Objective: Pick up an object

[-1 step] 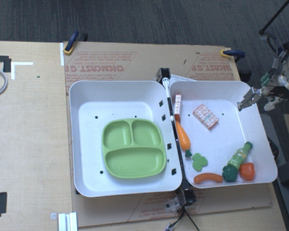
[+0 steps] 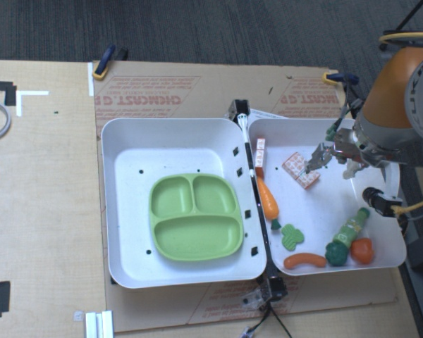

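Jaws (image 2: pixel 317 162) are hovering open just beside a pink-and-white packet (image 2: pixel 300 170) in the right bin (image 2: pixel 388 259), gripping nothing. Nothing is lifted yet; descent, closing and raising are remaining. The left bin (image 2: pixel 120 189) is carrying 1 green tray (image 2: pixel 195 217).

Bench (image 2: pixel 42 224): cardboard sheet (image 2: pixel 169 94), 2 white bins (image 2: pixel 120 210).

Even, bright overhead light, soft shadows inside the white bins (image 2: pixel 127 146), mild softness, no glare
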Action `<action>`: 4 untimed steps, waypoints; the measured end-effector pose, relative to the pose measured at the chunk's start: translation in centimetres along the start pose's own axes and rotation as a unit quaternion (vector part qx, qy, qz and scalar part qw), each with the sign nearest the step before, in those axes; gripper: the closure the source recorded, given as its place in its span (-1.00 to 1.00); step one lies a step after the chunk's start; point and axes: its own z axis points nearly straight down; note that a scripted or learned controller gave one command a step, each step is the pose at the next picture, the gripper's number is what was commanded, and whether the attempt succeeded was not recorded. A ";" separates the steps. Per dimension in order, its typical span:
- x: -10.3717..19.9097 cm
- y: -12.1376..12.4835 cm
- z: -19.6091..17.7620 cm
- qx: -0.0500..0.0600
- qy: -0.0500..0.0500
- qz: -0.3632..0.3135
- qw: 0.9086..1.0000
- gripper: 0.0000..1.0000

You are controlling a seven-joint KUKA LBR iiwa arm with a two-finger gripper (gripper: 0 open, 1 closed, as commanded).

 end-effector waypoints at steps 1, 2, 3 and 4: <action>4.4 0.8 4.3 -0.004 -0.001 -0.116 0.993 -1.00; 4.3 0.9 3.2 -0.007 -0.002 -0.115 0.993 1.00; 4.3 0.9 3.2 -0.007 -0.002 -0.116 0.993 -1.00; 4.3 1.0 2.2 -0.007 -0.003 -0.115 0.993 1.00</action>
